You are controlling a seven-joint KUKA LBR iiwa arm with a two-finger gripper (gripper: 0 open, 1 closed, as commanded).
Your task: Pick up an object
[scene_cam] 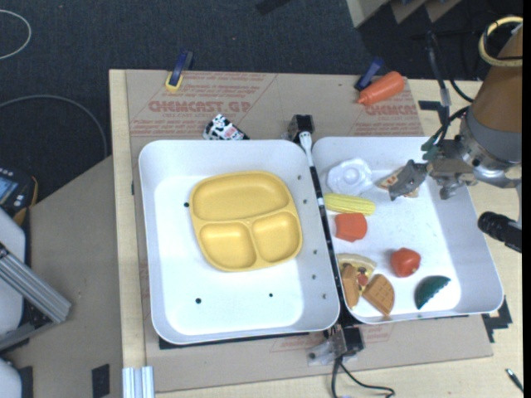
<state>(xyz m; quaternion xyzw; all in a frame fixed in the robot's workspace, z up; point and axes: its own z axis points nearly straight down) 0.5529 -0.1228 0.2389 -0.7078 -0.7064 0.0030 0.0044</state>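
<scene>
Glossy white bins (166, 222); smooth three-compartment yellow tray (246, 220).

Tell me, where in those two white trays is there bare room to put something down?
Left bin: bare floor all around the yellow divided plate, widest below it. Right bin: bare along the right side, past the red tomato. Its left edge is crowded: white cup, corn, waffle.

cam: my one fixed view, above bench (124, 222) | facing: down at a slant | range: takes in both bins (166, 247) | arm (498, 114) enters from right
</scene>
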